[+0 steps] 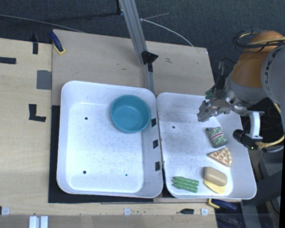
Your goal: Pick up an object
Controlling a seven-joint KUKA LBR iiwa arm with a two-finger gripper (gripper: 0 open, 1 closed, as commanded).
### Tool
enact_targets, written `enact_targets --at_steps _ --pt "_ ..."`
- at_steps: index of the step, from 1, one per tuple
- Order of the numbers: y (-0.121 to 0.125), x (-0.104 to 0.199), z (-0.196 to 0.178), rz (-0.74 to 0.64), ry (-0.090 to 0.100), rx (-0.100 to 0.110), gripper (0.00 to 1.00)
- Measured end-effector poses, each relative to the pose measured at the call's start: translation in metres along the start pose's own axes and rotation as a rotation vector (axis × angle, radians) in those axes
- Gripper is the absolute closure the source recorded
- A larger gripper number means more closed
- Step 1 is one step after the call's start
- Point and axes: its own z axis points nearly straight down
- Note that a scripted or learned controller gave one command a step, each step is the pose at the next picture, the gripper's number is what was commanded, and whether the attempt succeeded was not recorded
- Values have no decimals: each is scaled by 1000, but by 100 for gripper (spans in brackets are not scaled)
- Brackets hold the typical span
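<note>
Bench space divides between two shallow white plastic bins set side by side, their inner rims touching along the middle. The left bin (75, 174) holds one round blue bowl (130, 113) at about 1 o'clock on its floor, close to the far rim; the remaining floor is bare speckled white, giving wide room toward 6 and 9 o'clock.

The right bin (179, 138) carries four small things, all crowded toward its 3 to 6 o'clock side: one green patterned packet (216, 136) near the right rim, one triangular pizza-slice toy (221, 156) just below it, one tan and yellow bread-like block (215, 179) near the 5 o'clock corner, and one green bean-pod bundle (185, 183) at 6 o'clock, close to the near rim. The bin's left half is open.

The grey two-finger gripper (207, 112) hangs over the right bin at about 1 o'clock, just above the packet and apart from it. Whether its jaws are open or closed cannot be told, and nothing shows between them.
</note>
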Motion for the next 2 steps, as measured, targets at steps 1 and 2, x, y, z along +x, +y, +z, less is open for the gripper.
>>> enact_targets --at_steps 1,2 --pt "7 6 -60 -1 0 0 100" --pt "8 6 -84 0 1 3 100"
